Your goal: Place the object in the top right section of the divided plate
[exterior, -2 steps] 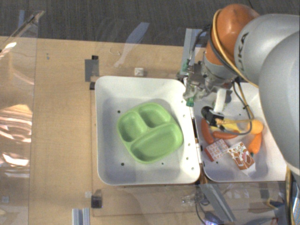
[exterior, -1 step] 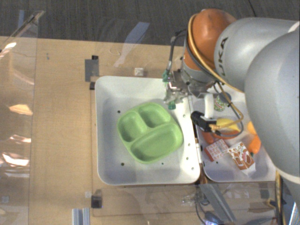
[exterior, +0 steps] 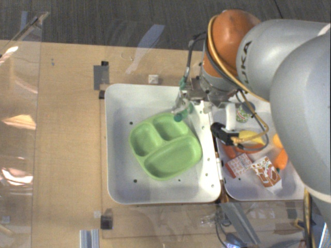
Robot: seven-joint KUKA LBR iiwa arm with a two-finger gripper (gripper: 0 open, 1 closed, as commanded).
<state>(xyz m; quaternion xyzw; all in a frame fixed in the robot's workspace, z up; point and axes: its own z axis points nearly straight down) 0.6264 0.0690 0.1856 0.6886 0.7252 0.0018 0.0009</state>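
Glossy green plastic divided plate (exterior: pixel 165 146), smooth white bins (exterior: pixel 116 154), matt wooden bench (exterior: pixel 57 138)

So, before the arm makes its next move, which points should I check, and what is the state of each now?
1. Divided plate lies flat in the left bin: ok.
2. Top right section of the plate is free: ok.
3. Hand is above the plate's top right rim: ok.
4. Small teal object is at the hand's tip, firmly held: cannot tell.
5. Other items are in the right bin, away from the plate: ok.
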